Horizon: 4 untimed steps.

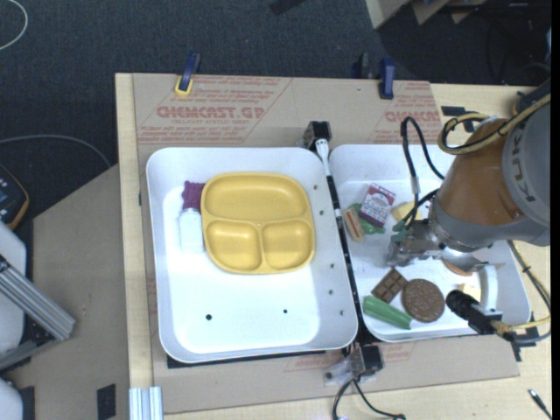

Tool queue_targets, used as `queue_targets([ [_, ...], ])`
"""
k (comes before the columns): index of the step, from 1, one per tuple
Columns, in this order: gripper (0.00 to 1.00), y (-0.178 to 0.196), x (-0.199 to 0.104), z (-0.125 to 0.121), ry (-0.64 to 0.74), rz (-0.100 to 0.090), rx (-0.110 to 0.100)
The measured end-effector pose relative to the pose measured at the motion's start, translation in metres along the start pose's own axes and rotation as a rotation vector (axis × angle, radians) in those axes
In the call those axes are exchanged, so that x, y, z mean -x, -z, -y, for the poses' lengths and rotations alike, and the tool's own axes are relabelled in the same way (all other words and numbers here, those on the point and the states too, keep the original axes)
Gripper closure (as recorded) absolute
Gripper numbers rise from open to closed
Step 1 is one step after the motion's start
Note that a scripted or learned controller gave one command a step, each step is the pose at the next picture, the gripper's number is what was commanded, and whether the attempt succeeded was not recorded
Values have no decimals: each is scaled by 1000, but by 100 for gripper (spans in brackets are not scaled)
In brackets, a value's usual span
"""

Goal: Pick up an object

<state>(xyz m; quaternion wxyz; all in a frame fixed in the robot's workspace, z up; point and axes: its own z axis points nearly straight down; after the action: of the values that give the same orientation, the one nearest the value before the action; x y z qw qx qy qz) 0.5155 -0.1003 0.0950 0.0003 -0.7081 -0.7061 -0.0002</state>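
Dark carpet surrounds the bench point(140, 234), two white bins side by side. At right of frame the jaws point(404, 250) hang low in the right bin point(518, 309); their opening cannot be told. Nearest lie a chocolate bar point(388, 284) and round cookie point(423, 299); crowding risks a missed or double grab.

Even, bright overhead light; the two shallow white plastic bins point(175, 261) glare pale, shadows stay soft, and the picture is slightly grainy.

Tool point(404, 250) lowered, fingers perhaps hidden
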Motion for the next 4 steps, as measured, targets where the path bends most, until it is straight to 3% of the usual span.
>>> queue_targets([
  [2,100,120,-13,2,5,2,8],
  [3,100,131,-13,1,4,2,5],
  [4,100,124,-30,-48,7,2,6],
])
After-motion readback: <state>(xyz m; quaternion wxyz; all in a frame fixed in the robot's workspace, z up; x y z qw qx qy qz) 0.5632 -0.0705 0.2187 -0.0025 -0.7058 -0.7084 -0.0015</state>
